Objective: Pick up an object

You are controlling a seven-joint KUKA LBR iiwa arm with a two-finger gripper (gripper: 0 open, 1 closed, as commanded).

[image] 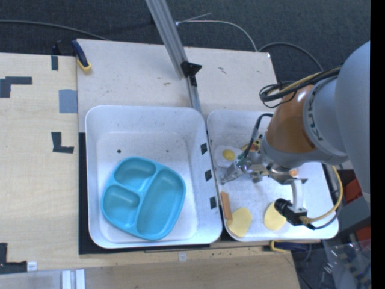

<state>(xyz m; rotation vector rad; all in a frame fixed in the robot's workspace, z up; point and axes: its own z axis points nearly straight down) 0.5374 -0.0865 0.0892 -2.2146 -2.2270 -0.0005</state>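
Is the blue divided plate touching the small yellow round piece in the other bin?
Apart. The camera view shows the blue divided plate in the left bin, the small yellow round piece in the right bin, bin walls between them.

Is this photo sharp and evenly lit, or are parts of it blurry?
Camera view: soft, even light with faint shadows; the blue divided plate looks fairly crisp, the gripper and the small yellow pieces near it look soft, and the arm looms large and slightly blurred.

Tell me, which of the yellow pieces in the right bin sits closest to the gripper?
The small round yellow piece near the bin's upper left, just left of the gripper. The two larger yellow pieces lie farther off along the bin's near edge.
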